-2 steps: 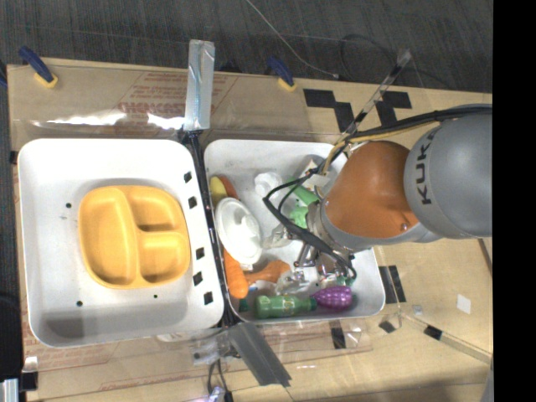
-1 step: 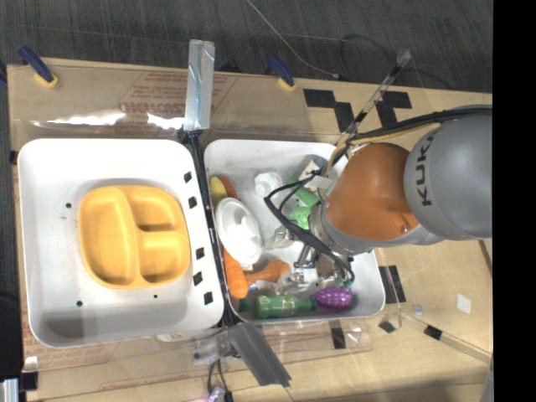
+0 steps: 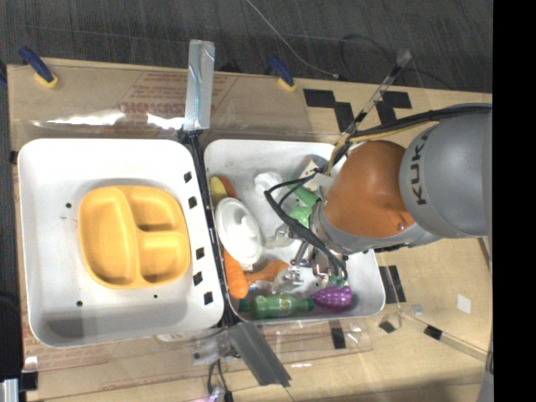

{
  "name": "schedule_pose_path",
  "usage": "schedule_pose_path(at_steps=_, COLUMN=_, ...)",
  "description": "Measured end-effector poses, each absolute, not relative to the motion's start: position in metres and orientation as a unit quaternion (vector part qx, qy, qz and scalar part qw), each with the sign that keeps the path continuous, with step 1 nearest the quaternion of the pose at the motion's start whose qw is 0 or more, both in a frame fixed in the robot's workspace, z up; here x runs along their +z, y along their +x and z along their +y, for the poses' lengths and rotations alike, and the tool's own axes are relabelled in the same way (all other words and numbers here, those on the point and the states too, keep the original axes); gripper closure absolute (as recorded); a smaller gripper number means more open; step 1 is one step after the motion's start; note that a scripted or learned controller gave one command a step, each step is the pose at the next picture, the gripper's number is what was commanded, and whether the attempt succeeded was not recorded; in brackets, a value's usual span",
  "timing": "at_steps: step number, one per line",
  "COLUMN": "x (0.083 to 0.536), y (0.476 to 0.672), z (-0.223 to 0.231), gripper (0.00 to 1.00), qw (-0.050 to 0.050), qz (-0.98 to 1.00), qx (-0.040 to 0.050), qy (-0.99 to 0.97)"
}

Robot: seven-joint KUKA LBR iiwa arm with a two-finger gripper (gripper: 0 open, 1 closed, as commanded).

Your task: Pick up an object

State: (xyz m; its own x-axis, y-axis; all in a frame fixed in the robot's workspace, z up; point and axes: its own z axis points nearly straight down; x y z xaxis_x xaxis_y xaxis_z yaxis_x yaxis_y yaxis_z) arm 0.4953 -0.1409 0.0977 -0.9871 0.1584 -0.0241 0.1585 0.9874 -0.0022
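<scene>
Low in the right bin, my claw hovers over the purple grapes and green toy; fingers unreadable, I can't tell. I'd centre on one piece, clear of neighbours.

A single fixed camera is mounted above the bench and looks down at a slant. It frames both white bins together: the left bin sits toward 9 o'clock, the right bin just right of centre. The bins' far rims lie toward 12 o'clock, their near rims toward 6 o'clock. The arm enters from 3 o'clock and covers part of the right bin. The range is moderate: the bench fills most of the frame, with dark floor across the 12 o'clock edge.
</scene>
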Motion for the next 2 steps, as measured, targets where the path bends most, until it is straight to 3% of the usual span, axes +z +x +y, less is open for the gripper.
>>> schedule_pose_path(at_steps=2, x=0.0975, y=0.4954, z=-0.1407, gripper=0.0, qw=0.012, qz=0.997, qx=-0.0019, qy=0.079)
